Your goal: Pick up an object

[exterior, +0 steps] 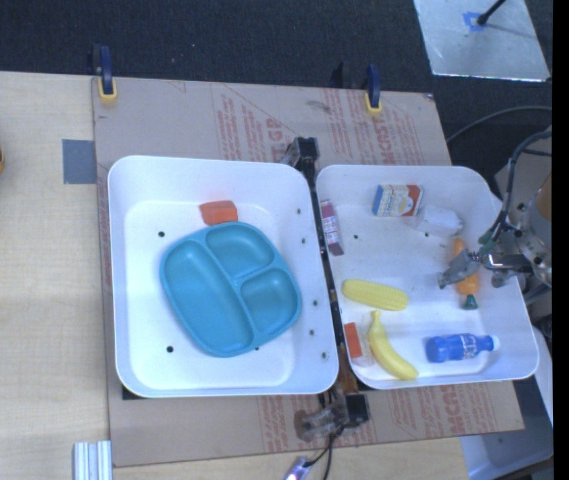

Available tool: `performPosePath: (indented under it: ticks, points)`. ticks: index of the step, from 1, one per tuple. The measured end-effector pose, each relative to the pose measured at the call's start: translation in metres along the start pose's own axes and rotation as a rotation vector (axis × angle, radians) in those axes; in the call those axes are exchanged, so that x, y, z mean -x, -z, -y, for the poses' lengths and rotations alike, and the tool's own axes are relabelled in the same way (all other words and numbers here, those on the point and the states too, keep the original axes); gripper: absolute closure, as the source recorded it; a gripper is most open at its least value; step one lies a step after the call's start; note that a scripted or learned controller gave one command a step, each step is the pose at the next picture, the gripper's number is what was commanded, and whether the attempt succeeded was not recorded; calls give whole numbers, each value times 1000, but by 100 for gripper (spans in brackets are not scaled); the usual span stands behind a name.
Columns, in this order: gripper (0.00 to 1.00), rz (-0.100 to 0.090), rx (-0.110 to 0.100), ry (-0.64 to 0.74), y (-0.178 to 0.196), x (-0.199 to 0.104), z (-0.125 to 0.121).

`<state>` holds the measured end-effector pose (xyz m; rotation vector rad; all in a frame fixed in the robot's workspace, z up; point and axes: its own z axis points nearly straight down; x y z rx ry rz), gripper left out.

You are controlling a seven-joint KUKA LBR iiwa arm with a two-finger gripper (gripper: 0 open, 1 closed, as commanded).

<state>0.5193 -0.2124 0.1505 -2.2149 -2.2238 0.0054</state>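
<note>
From above, the table (34, 298) carries two shallow white bins side by side on a brown cardboard sheet (264, 118) held by blue clamps (105, 68). The left bin (129, 268) holds a blue divided plate (229, 288) lying flat near its middle, with a small orange block (219, 212) just beyond the plate's far edge. The right bin (509, 358) holds several things well apart from each other: a small carton (397, 200) near the far wall, a yellow corn cob (375, 294) in the middle, a banana (389, 346) just below it, a blue bottle (458, 347) lying on its side near the front right corner, and a thin dark bar (330, 226) along the left wall. The arm enters from the right, and its tool (469, 268) sits low over the right side of the right bin, beside a small orange and green object (469, 290). Whether the tool is released or clenched cannot be told, since the parts blur together there.
</note>
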Motion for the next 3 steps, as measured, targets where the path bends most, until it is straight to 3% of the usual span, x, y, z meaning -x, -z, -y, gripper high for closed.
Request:
performPosePath:
  ticks: [1,2,3]
  points:
    - [0,5,9,1,-56,-14,-49]
    - [0,-1,-1,2,-59,-55,-35]
    - [100,0,-3,5,-49,-53,-34]
